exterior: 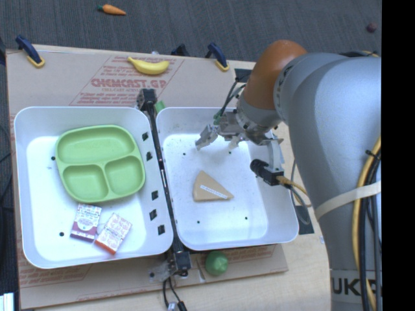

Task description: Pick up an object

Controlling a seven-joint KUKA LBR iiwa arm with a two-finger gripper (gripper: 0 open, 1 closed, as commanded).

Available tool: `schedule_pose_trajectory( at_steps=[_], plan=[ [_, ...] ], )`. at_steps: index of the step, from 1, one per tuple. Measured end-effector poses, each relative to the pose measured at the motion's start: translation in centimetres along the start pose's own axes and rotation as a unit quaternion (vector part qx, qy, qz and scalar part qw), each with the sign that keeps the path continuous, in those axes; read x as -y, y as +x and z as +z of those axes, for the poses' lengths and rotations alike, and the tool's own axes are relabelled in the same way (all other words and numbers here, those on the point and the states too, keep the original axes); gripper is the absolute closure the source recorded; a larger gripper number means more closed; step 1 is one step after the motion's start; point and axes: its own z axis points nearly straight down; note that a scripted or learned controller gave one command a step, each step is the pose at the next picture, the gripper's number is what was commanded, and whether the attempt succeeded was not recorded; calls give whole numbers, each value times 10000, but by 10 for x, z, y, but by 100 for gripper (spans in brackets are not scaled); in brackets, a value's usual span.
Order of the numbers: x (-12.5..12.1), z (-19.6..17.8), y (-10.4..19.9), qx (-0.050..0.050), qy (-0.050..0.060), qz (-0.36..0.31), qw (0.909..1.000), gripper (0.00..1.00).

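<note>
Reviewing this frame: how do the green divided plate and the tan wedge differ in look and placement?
The green divided plate lies in the left bin; the tan wedge lies in the right bin, nearer the gripper. The plate is rounded and has three compartments; the wedge is triangular and bears a pale label. The plate is much the larger and has two small packets beside it; the wedge lies alone. Both lie flat, untouched.

The gripper (pixel 220 135) hangs over the upper part of the right bin (pixel 275 229), above a tan wedge (pixel 211 189) lying mid-bin; the left bin (pixel 26 173) holds a green divided plate (pixel 100 162) and two small packets (pixel 100 229) at lower left
</note>
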Motion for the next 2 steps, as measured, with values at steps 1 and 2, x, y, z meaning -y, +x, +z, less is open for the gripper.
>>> schedule_pose_trajectory(
  at_steps=[1,2],
  plan=[
    [-12,-1,7,1,-12,6,10000,0],
    [-13,-11,7,-1,-8,-13,10000,100]
  ],
)
